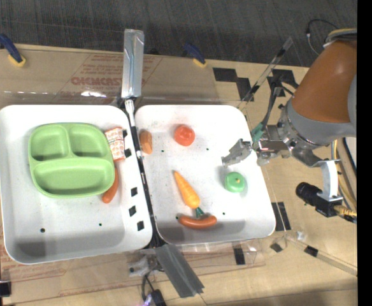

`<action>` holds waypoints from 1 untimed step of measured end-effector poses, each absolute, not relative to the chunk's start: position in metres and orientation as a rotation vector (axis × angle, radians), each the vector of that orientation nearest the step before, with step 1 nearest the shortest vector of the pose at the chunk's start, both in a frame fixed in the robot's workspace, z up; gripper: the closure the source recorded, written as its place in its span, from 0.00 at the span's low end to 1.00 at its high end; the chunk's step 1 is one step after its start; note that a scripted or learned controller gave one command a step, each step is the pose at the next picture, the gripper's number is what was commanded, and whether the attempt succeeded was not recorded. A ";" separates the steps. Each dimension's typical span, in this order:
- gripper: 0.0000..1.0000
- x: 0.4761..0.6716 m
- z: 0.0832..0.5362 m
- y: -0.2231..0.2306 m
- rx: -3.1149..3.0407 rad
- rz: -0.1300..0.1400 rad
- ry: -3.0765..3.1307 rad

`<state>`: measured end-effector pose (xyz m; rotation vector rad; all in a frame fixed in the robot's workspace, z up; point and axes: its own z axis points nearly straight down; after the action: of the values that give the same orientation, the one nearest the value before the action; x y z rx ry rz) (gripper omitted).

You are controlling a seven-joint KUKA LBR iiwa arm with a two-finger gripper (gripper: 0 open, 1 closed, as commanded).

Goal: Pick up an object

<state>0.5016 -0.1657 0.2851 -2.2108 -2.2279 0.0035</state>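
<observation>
Wrist and orange band sit at the right of the view, above the bench, and my arm reaches leftward over the right edge of the right bin (257, 171). My gripper (237, 152) hangs over the upper right part of that bin, its grey fingers pointing left and slightly down. Whether my jaws are open or closed I cannot tell from this angle; nothing shows between them.

Just below and beside my gripper lies a green apple-like toy (235, 182), near the bin's right wall. A red tomato toy (184, 135) sits further left, toward the bin's top. A carrot (188, 190) lies at a slant in the middle, and a red sausage (197, 220) rests just under its leafy end. A small brown bread-like piece (146, 141) lies against the left wall.

The left bin (14, 234) holds a green divided tray (71, 160), with a small printed packet (114, 143) at the tray's right edge and another sausage (111, 190) beside its lower right corner.

Both bins stand on a cardboard-covered bench (173, 72), held by blue clamps (11, 50) at the back. Dark carpet (78, 5) lies beyond.
</observation>
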 end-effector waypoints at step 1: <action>0.00 0.495 0.157 -0.111 -2.135 0.006 -2.296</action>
<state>0.4952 -0.1115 0.1567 -2.1354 -2.2964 0.0058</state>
